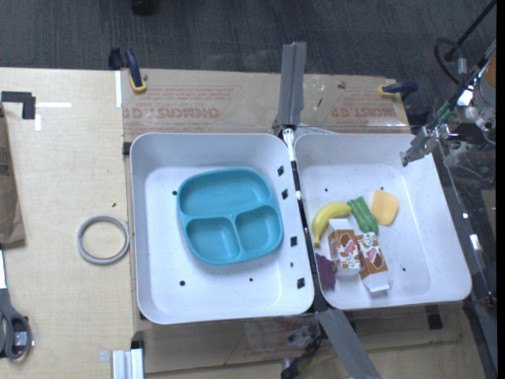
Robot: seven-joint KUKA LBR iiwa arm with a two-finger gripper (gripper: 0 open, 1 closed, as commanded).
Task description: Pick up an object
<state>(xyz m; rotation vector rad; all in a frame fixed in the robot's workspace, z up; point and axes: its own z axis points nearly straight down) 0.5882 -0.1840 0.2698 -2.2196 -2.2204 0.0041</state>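
The right bin (418, 235) holds a cluster of small items. A yellow banana (327, 218) lies beside a green piece (363, 214) and a yellow-orange piece (384, 208). Below them lie two small printed cartons (345, 253) (373, 262), and a purple piece (324, 268) sits at the bin's left wall. My gripper (414, 150) hangs above the bin's back right corner. It is well away from the items, up and to their right, and nothing shows in it.
The left bin (154, 212) holds a blue divided tray (230, 214). A grey divider post (292, 85) rises between the bins at the back. On the bench to the left lie a tape ring (103, 238) and scissors (12, 334).
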